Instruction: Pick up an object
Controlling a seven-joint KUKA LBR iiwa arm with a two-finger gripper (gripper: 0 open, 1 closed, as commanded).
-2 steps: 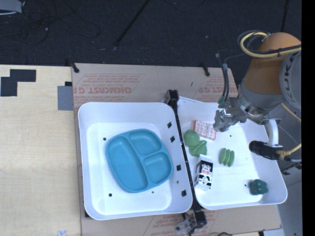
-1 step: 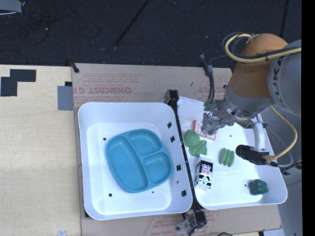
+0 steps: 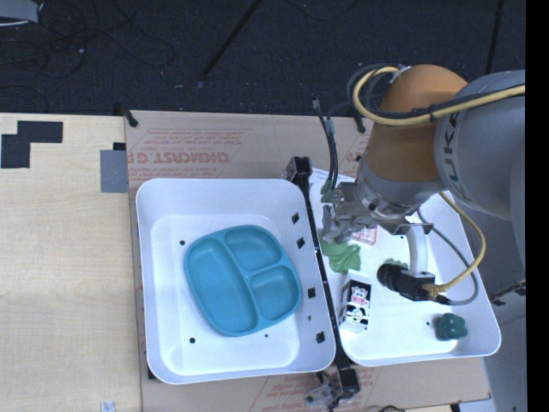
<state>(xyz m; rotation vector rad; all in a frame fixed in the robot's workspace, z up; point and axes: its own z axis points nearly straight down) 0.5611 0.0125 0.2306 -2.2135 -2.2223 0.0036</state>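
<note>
One crumpled pale-green object (image 3: 343, 256) under the hand (image 3: 336, 223), finger state impossible to tell.

blue divided plate (image 3: 242, 278) | white bins (image 3: 163, 230) | green cloth (image 3: 343, 256) | dark green lump (image 3: 449, 325)

I'm looking down on a pale wooden bench (image 3: 60, 256) carrying a brown cardboard sheet (image 3: 214, 144) with red lettering printed on it. Grey and black squares are sitting on the wood at the left. Beyond the bench, dark carpeted floor (image 3: 171, 41) is lying in shadow, with thin black cables (image 3: 232, 24) trailing across it.
</note>
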